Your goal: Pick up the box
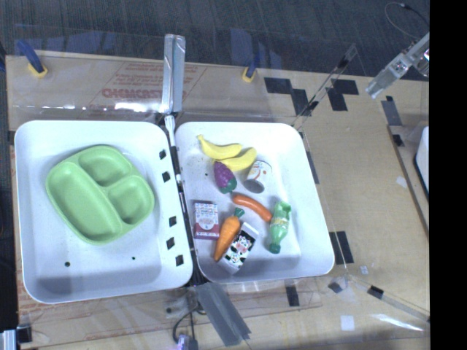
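A small red and white box (206, 219) lies flat at the left side of the right bin (310, 195), close to the divider between the bins. An orange carrot (227, 235) lies right beside it. Next to the carrot, near the bin's front wall, is a black and white cow-patterned carton (239, 249).
The right bin also holds two yellow bananas (228, 152), a purple eggplant (224, 176), a small white item (259, 170), an orange sausage-like piece (252, 205) and a green bottle (278, 229). A green divided plate (98, 192) sits in the left bin (36, 268). A metal fixture (398, 65) stands at the far right.
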### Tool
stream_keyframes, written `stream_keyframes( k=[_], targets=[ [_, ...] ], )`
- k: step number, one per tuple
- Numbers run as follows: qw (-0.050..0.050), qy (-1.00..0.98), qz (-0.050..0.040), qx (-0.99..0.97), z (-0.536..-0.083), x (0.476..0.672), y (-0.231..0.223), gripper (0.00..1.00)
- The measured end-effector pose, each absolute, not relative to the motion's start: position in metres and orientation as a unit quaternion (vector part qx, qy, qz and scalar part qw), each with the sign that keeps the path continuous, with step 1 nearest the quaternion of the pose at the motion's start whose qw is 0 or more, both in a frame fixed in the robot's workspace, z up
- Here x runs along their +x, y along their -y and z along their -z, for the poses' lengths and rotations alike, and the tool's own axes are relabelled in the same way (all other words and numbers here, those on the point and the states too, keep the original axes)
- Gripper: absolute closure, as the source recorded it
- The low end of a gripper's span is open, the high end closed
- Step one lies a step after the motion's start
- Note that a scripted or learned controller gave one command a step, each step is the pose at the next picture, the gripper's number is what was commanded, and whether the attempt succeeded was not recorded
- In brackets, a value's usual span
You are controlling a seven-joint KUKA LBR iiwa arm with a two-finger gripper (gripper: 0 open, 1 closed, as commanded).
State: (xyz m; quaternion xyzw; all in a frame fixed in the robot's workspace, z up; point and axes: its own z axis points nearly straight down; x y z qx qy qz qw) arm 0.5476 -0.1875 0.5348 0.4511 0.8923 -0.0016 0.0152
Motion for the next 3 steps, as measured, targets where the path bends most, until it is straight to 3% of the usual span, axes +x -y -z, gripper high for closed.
stream_keyframes(
  k=[1, 3],
  targets=[
    [0.000, -0.912, 0.0010, 0.411, -0.442, 0.551, 0.199, 1.00],
    [0.003, -0.914, 0.0018, 0.406, -0.466, 0.553, 0.198, 1.00]
  ],
)
